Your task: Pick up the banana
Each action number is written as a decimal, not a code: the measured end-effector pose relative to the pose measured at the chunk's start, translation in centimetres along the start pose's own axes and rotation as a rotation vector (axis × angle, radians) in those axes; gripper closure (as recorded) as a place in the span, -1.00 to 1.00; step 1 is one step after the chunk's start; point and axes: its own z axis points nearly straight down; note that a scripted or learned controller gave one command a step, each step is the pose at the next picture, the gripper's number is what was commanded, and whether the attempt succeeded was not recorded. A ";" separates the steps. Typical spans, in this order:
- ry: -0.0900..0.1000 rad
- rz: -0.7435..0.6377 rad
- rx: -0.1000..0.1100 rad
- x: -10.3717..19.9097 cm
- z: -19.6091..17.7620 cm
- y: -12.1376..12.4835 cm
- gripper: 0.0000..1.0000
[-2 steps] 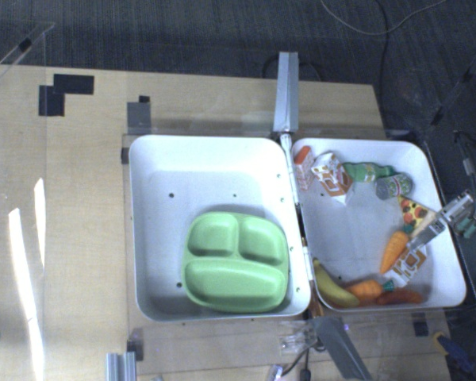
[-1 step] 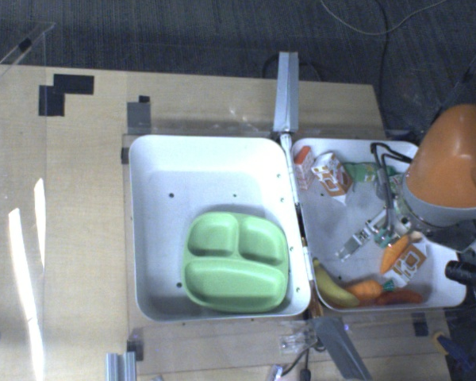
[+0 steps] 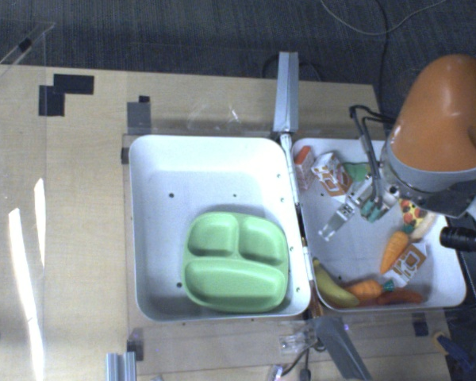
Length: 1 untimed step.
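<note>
Gripper: we see the gripper [image 3: 339,217] hanging over the middle of the right bin, with its two thin metal fingers pointing down and to the left. The fingers stand a little apart and nothing is between them.
Wrist: just above the fingers there is a small teal part and some black cables, and then the grey wrist with the orange band [image 3: 444,117], which covers the upper right corner of the bin.
Banana: the banana [image 3: 334,289] lies in the lower left corner of the right bin, close to the wall next to the other bin. It is apart from the gripper, nearer to us in the view.
Near the banana: an orange carrot-like piece [image 3: 366,290] touches its right end, and a red piece [image 3: 402,297] lies further right along the front wall.
Other things in the right bin: we see an upright carrot [image 3: 393,250], a small printed box [image 3: 408,263] beside it, and a white and orange packet [image 3: 331,173] near the back wall.
Right bin: the right bin [image 3: 452,292] is shallow and white.
Left bin: the left bin [image 3: 155,213] holds a green divided plate [image 3: 236,262], which lies in its front half.
</note>
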 end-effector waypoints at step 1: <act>0.004 -0.115 0.003 7.6 8.5 5.3 -1.00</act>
